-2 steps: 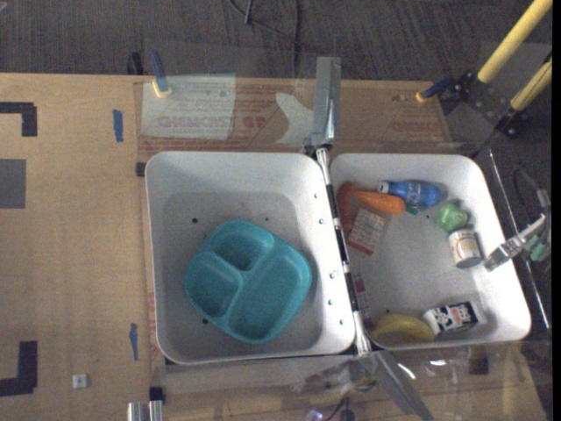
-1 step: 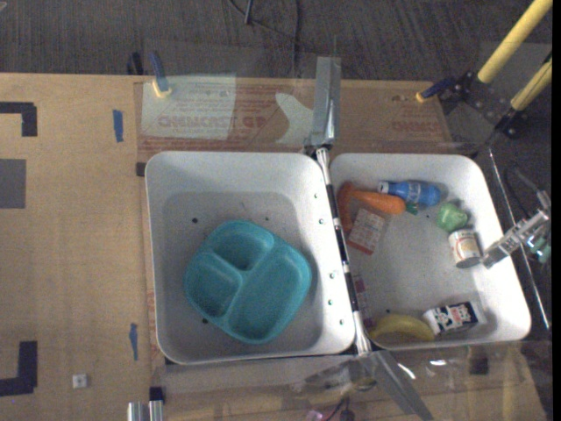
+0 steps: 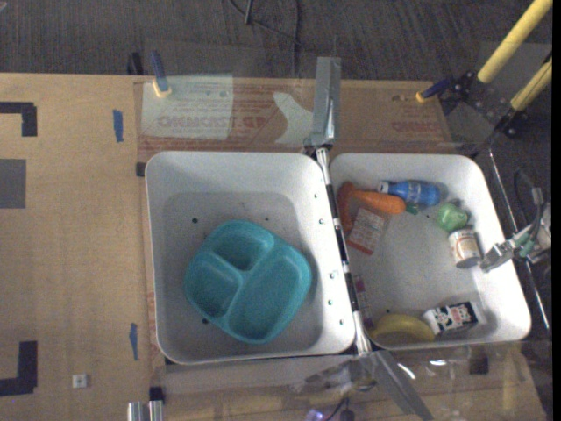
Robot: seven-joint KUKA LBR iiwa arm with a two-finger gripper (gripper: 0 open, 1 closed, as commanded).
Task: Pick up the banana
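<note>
The banana (image 3: pixel 403 327) is yellow and lies flat in the right bin (image 3: pixel 412 274), against its front wall near the front left corner. A small black and white milk carton (image 3: pixel 454 317) lies just to its right, close to its tip. The banana's upper side is bare, with nothing resting on it.
Also in the right bin are an orange carrot (image 3: pixel 379 202), a blue bottle (image 3: pixel 412 191), a green toy (image 3: pixel 452 215), a small can (image 3: pixel 465 246) and a flat packet (image 3: pixel 366 230). A teal divided plate (image 3: pixel 249 280) sits in the left bin (image 3: pixel 166 235). A metal piece (image 3: pixel 501 253) overhangs the right rim.
</note>
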